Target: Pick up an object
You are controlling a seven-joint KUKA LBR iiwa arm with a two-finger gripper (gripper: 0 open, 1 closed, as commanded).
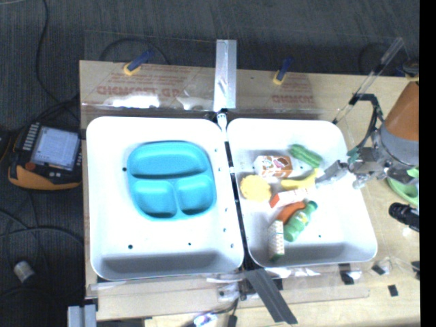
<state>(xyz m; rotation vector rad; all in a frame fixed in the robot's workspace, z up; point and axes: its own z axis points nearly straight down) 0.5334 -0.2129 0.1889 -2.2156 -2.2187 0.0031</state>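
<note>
Right now I see the arm [402, 125] reaching in from the right, its gripper [335, 172] low over the right bin [354, 234], near that bin's right wall. Whether the claw is apart or together I cannot tell; it is small and blurred against the white.

Just beside the gripper tip lies a crowded heap of toy items. Closest is a yellow banana [300, 180], and above it a green pickle-shaped piece [304, 155]. Next to those sits a small white carton with a red print [272, 165]. Below the carton a round yellow piece [253, 188] rests near the divider between the bins. An orange carrot-like piece [289, 212] and a green bottle [298, 224] lie touching each other lower down, with a small white ribbed piece [276, 238] just beside them. Everything is packed close, so each piece has neighbours pressing at its sides.

Over in the left bin [109, 251] a blue compartment tray [170, 179] lies well apart from the gripper.

On the bench beyond the bins I see two clips [137, 62] and a handheld pendant [48, 154] at far left.
</note>
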